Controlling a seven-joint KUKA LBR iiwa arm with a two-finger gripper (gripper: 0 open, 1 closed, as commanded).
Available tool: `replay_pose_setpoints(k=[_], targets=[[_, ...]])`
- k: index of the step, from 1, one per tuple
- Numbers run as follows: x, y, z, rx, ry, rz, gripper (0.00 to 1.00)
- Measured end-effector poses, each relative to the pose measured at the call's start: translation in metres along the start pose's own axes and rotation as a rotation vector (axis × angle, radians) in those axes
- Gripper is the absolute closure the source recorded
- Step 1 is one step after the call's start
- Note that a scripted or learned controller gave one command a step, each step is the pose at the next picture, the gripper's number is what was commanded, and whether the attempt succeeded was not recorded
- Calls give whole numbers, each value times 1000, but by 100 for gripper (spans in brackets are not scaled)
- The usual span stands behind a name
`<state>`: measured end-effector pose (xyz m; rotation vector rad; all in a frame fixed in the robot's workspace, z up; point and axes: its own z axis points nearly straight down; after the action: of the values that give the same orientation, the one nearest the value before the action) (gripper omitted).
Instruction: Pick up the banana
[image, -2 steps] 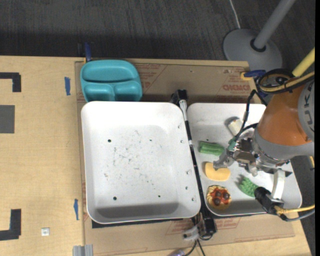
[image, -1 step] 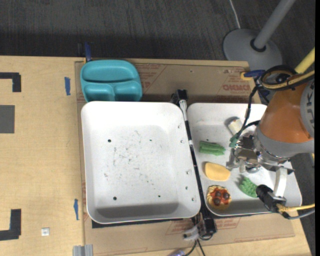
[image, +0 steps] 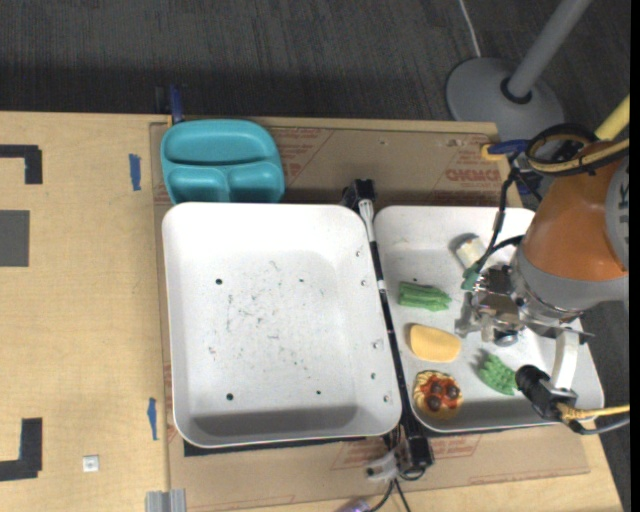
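Note:
A pale yellow, rounded piece (image: 435, 343), the one thing here that could be the banana, lies flat in the right bin (image: 420, 232), left of its middle. My gripper (image: 488, 318) hangs over the same bin just right of the yellow piece and slightly farther back, under the orange band of the arm (image: 570, 245). The gripper's metal head is seen from above and nothing shows between its parts. The yellow piece rests apart from the gripper on the bin floor.
The right bin also holds a green pod-like toy (image: 424, 296), a small round pizza-like toy (image: 438, 392), a green leafy toy (image: 497, 375) and a pale item (image: 466, 247) near the back. The large left bin (image: 270, 320) adjoins it. A teal tray (image: 222, 160) sits behind.

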<state>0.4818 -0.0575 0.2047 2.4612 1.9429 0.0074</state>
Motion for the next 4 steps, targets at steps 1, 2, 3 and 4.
replay_pose_setpoints(k=[1,2,3,4], targets=[[50,-15,20,10,1,-106,100],[134,-35,8,7,0,2,100],[186,-47,115,6,4,131,100],[254,-63,117,3,2,257,100]])
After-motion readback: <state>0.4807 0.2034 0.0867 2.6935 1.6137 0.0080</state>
